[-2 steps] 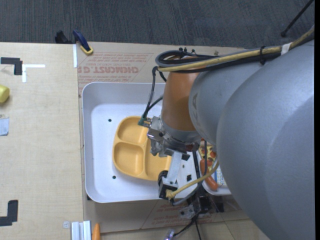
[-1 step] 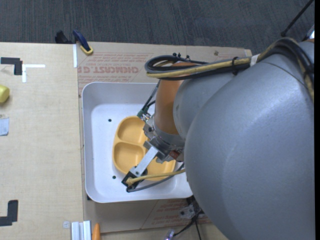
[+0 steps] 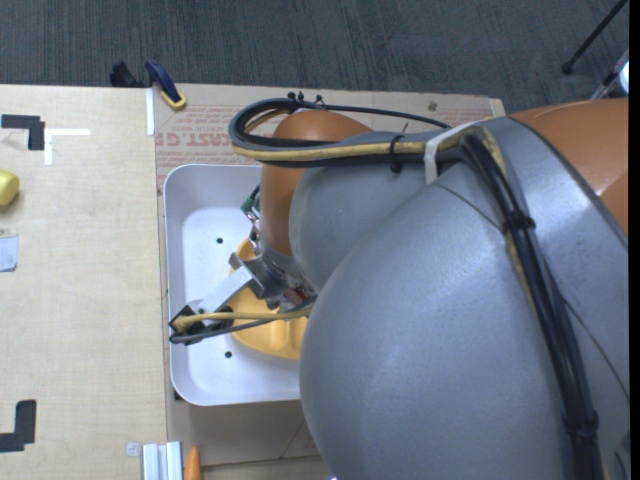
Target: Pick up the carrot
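Observation:
My grey arm with its orange band (image 3: 300,158) reaches down into the white bin (image 3: 190,228) and covers most of it. The gripper (image 3: 265,273) hangs low over the bin's middle. Just below it lies a yellow-orange rounded thing (image 3: 268,336), partly hidden under the arm; I cannot tell whether it is the carrot. A small green bit (image 3: 249,204) peeks out beside the wrist. Whether anything is in the gripper is hidden.
The bin's left wall and near left corner (image 3: 200,383) are bare white. A yellow thing (image 3: 6,188) lies at the far left of the wooden bench. A blue and yellow clamp (image 3: 165,85) sits at the bench's back edge. The arm hides the right side.

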### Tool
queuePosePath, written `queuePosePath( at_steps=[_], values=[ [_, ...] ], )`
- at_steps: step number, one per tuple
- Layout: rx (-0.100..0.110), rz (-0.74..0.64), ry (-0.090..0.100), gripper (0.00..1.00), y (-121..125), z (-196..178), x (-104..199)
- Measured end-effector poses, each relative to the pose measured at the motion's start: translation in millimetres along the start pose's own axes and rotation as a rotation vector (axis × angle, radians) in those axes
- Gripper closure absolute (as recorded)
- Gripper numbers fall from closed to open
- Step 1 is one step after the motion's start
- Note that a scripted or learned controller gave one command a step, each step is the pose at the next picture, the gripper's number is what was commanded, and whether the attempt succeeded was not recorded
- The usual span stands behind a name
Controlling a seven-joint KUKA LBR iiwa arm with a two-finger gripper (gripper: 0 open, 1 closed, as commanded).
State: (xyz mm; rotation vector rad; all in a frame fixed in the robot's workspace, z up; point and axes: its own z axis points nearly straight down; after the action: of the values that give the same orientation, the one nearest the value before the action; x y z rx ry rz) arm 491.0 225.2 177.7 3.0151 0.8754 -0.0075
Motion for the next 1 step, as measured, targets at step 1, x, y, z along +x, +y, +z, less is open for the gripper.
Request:
queuePosePath(
  at_steps=[1],
  values=[
    [-0.001, -0.092, 0.001, 1.0, 34.2, -61.8, -37.3]
  ],
)
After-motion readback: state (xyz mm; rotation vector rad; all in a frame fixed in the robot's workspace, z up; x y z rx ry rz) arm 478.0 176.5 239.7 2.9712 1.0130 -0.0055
